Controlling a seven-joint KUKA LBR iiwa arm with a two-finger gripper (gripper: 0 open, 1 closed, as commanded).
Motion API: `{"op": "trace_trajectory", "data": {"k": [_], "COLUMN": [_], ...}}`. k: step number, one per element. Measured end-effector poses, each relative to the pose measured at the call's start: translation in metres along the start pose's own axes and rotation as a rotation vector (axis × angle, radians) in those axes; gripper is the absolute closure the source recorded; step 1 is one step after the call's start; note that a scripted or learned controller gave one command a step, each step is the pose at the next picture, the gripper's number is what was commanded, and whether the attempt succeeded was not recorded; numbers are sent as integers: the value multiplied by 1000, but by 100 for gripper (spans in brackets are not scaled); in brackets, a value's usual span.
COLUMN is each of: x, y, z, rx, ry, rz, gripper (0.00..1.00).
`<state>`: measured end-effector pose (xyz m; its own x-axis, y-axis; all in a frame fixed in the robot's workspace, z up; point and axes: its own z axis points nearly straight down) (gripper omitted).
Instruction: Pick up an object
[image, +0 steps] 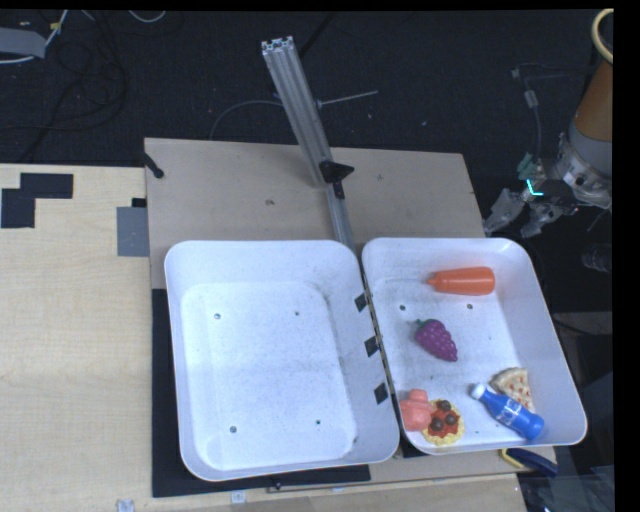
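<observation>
Hovering off the upper right corner of the right bin (545, 290), gripper (520, 212) sits outside the bin over dark floor, apart from every object; cannot tell if it is open or shut, too dark and small, nothing seen in it. Arm (600, 110) enters from the right edge, orange band above wrist. Right bin contents: orange carrot (462, 281) lying sideways near top, purple grapes (436, 339) mid bin, waffle piece (512, 384) at right, blue bottle (510, 411) tilted just below it and touching it, pink toy (415, 408) at bottom left, beside a small tart (442, 423). Left bin (190, 290) adjoins it on the left. Metal rail (305, 110) slants up behind bins
</observation>
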<state>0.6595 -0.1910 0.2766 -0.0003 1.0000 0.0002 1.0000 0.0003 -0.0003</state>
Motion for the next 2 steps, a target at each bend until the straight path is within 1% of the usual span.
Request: {"op": "trace_trajectory", "data": {"k": [1,2], "x": [0,-2], "y": [0,9], "z": [0,51], "rx": [0,4], "ry": [0,1], "rz": [0,-1], "gripper": [0,0]}}
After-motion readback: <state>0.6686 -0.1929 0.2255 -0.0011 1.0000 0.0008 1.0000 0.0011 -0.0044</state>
